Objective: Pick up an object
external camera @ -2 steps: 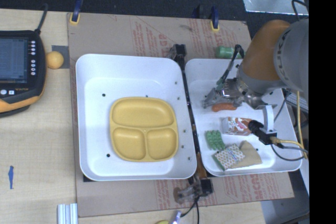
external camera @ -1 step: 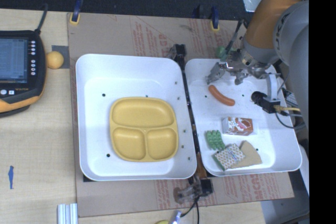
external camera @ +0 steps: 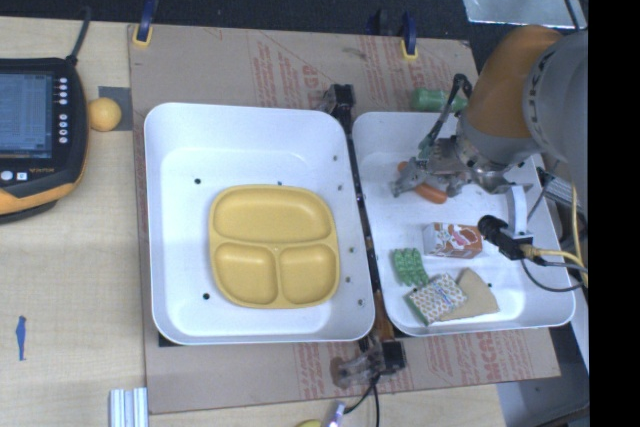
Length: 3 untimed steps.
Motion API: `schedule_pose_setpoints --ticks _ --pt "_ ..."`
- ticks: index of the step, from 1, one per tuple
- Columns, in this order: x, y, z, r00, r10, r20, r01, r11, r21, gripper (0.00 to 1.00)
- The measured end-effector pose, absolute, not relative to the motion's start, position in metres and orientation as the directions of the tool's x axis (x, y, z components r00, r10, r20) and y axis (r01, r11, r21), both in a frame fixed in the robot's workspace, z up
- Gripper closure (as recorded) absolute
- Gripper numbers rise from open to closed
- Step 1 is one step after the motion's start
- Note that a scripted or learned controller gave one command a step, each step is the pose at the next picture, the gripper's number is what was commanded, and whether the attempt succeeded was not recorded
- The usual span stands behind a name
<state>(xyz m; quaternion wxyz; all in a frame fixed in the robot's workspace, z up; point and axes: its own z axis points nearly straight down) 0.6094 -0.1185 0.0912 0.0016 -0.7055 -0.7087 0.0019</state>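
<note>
In the right white bin (external camera: 380, 215), far end — the grey gripper (external camera: 418, 177) sits low over a small orange object (external camera: 434, 194); jaws' state cannot be told.

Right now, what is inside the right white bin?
The right white bin holds a green block, a red-and-white packet, a patterned pouch on a tan piece, and an orange item under the tool, partly covered.

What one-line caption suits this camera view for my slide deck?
KUKA arm's end effector low in the right bin near an orange item; yellow divided tray in the left bin.
</note>
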Motion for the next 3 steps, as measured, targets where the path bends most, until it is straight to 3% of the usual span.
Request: schedule_pose_setpoints --ticks 1,2,3 --pt "0.657 -0.123 0.092 -0.004 1.000 0.001 1.000 0.004 -0.002 0.00" --pt "0.645 -0.095 0.092 -0.005 1.000 0.000 1.000 0.005 -0.004 0.00" --pt "0.645 -0.095 0.102 -0.007 1.000 0.000 1.000 0.007 -0.006 1.00"
